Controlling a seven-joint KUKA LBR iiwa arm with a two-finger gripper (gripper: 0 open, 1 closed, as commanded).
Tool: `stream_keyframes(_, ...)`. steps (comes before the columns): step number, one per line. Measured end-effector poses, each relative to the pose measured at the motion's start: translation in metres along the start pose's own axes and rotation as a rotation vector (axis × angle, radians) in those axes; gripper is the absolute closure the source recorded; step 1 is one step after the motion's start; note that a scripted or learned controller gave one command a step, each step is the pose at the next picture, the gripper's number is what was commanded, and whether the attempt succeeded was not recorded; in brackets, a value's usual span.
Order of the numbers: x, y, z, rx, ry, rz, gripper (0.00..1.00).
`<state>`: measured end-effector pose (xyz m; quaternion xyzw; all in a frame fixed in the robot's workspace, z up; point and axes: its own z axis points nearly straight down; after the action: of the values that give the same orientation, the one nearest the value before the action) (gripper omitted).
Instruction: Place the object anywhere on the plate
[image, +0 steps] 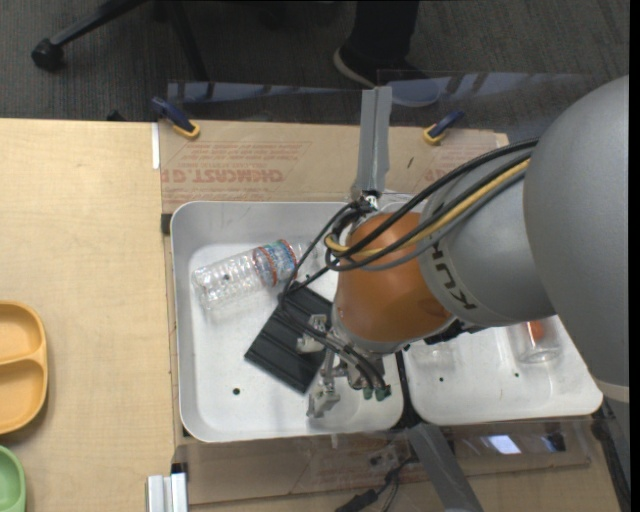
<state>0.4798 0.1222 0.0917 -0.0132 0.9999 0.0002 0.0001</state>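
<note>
An orange divided plate (20, 365) lies on the wooden bench at the far left, cut off by the view's edge. In the left white bin (200, 400) a clear plastic bottle (245, 272) lies on its side, with a flat black object (285, 340) just to its lower right. My gripper (323, 395) points down near the bin's front wall, just right of the black object's lower corner. I see nothing held in it. The orange wrist band and grey arm hide the bin's right part.
The right white bin (500, 395) holds a clear glass-like item (540, 340), partly under the arm. A green dish (8, 480) peeks in at the bottom left. A cardboard sheet (260, 165) lies behind the bins. Bare wooden bench (90, 250) separates the plate from the left bin.
</note>
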Motion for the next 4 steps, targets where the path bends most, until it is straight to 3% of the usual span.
stream_keyframes(1, -0.002, 0.043, -0.006, 0.0, 0.0, -0.098, 0.0)
stream_keyframes(2, -0.003, 0.042, -0.014, -0.001, -0.001, -0.092, 1.0)
stream_keyframes(3, -0.022, 0.049, -0.003, -0.001, -0.002, -0.595, 1.0)
stream_keyframes(4, -0.009, 0.082, -0.026, -0.002, -0.002, -0.871, 1.0)
